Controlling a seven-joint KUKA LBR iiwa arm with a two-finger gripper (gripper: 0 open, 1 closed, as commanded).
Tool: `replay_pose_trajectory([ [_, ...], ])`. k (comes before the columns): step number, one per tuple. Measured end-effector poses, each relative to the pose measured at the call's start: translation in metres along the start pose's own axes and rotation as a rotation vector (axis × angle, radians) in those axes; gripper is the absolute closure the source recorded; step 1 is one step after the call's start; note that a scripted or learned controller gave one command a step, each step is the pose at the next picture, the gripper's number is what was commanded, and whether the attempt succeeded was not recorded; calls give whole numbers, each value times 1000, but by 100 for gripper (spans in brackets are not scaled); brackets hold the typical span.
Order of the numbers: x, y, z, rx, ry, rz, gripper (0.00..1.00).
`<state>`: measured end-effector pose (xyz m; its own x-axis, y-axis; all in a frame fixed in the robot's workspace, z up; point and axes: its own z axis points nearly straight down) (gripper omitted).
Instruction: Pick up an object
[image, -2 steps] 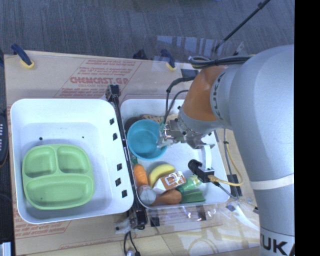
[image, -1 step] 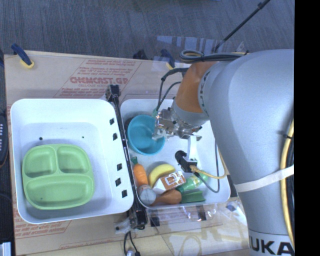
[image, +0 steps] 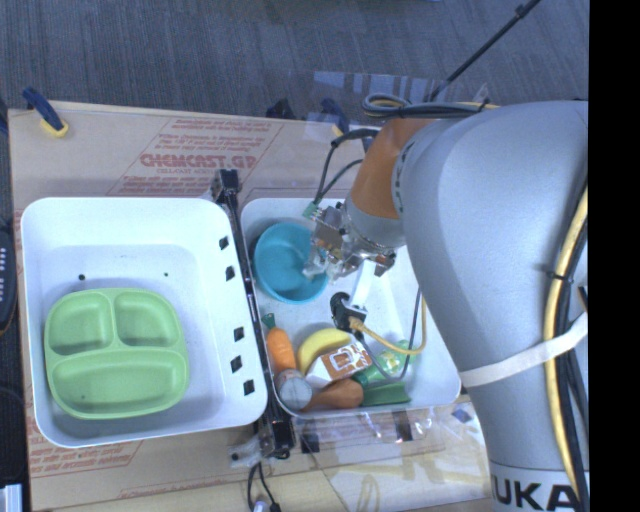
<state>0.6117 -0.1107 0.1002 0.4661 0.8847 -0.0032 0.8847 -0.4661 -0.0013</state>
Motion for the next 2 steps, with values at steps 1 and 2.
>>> replay_pose_trajectory([
  [1, 0, 0, -11, 7, 0, -10, 100],
  [2, 10, 6, -30, -3, -15, -74, 100],
])
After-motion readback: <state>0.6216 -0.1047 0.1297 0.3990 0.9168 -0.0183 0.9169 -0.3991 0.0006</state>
